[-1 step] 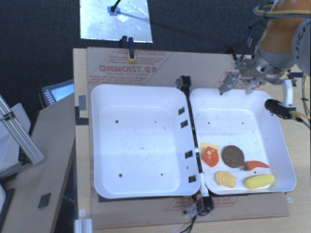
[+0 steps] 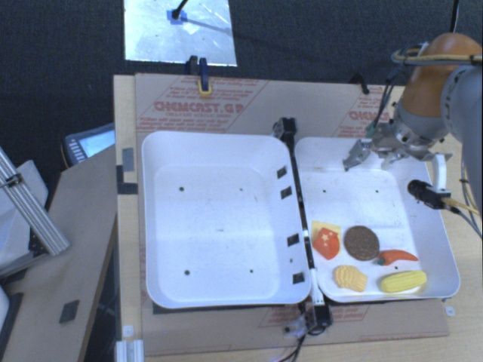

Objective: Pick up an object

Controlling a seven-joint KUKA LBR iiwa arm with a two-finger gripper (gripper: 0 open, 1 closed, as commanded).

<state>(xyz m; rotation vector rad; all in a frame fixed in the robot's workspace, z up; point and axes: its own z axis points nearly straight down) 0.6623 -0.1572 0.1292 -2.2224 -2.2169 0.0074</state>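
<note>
Currently we log the gripper (image 2: 367, 151) hovering over the far edge of the right bin (image 2: 355, 202), near its back wall; the arm (image 2: 441, 81) comes in from the right. At this slant and size we cannot tell what state the hand is in, and we see no object in it.

All candidate objects sit clustered in the near corner of the right bin, well apart from the gripper:
- pizza slice toy (image 2: 325, 240), yellow and red, beside the divider
- brown round cookie (image 2: 361, 242), just right of the slice
- red chili pepper (image 2: 396, 257), thin, touching or nearly touching the cookie's edge
- yellow ridged piece (image 2: 350, 278), in front of the slice
- corn cob (image 2: 402, 280), against the near right rim

The left bin (image 2: 219, 217) holds nothing we can pick.

Our judgement: the pick has not started; the arm has to travel toward the near corner first.

Risks we note:
- Tight packing. Fingers coming down on the cookie could land on the pepper or the slice and push things aside instead of closing on one.
- Flat items (cookie, slice) offer little height to grip; a slip-off is likely.
- The corn cob lies close to the rim, so a finger could strike the wall.
- The corn is rounded and could roll out of a closing grasp.
</note>
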